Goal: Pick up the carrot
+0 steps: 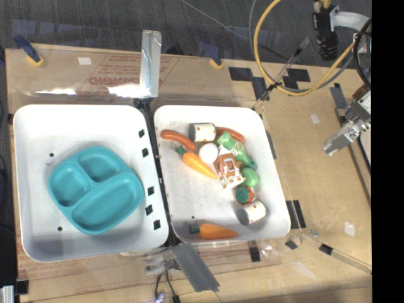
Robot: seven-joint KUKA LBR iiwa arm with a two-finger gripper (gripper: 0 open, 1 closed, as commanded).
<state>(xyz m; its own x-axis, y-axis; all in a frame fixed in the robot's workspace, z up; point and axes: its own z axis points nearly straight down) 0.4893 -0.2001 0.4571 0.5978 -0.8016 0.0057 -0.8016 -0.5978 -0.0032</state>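
Orange carrot [199, 164], mid right bin [183, 201], pressed against toys [228, 169]; second carrot [216, 232] by lower wall; we fear a wrong-item grab; gripper [343, 141], right edge, closure we cannot tell.

Smooth white plastic bins [82, 115], faintly glossy. Matt teal plastic plate [95, 188] at lower left. Glossy orange plastic carrot [214, 231] at the right bin's lower edge. Pale, matt wood bench [315, 188]. Shiny yellow cable [271, 5] at upper right.
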